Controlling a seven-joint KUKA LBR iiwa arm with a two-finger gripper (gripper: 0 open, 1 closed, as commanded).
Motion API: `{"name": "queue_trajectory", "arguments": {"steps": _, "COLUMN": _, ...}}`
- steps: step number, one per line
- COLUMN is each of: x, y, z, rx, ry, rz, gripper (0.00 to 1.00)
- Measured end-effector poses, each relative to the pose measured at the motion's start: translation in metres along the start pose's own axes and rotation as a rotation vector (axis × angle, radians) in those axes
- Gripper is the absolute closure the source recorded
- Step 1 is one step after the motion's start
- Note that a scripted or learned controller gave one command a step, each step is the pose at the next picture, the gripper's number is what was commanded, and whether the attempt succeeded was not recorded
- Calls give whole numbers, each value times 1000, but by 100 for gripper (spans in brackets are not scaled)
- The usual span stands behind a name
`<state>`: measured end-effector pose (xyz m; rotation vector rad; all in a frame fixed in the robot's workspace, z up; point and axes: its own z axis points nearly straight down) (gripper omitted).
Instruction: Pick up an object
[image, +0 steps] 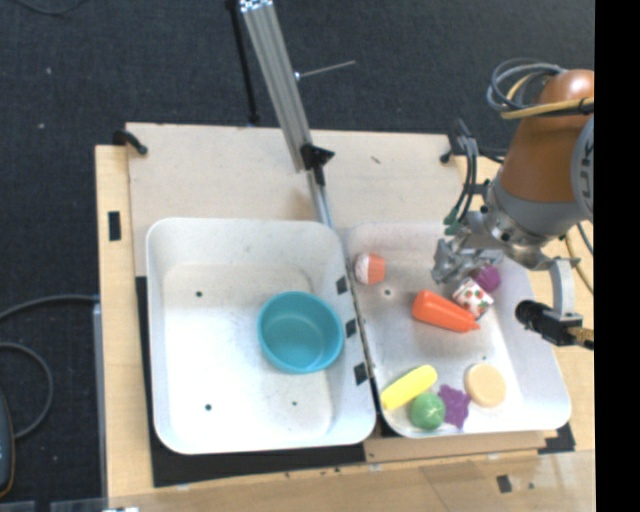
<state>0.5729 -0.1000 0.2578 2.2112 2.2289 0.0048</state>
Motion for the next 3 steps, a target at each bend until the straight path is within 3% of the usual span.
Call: {"name": "queue_trajectory", "arguments": {"steps": 3, "x": 135, "y": 47, "z": 28, "rx": 0, "ry": -2, "rz": 2, "gripper": 100}}
